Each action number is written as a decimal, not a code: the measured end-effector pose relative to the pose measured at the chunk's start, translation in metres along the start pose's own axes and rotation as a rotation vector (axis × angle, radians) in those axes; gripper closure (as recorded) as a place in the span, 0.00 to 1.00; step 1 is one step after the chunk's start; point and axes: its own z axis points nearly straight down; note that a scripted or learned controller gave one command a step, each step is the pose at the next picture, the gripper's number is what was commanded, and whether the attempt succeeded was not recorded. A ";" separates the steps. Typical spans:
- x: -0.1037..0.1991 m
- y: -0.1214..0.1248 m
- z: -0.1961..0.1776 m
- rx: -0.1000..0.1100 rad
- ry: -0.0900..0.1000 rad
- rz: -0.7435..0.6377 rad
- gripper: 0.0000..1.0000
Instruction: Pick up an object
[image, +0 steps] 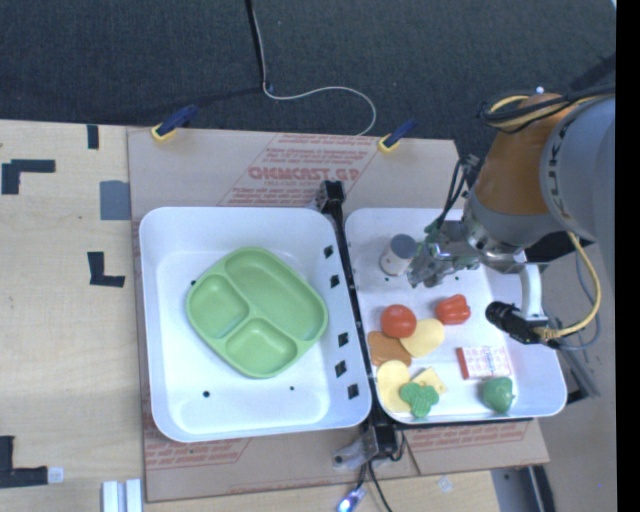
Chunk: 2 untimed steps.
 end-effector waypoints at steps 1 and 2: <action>0.000 0.001 -0.049 -0.002 0.000 -0.001 1.00; 0.054 0.018 -0.054 0.002 0.002 -0.006 1.00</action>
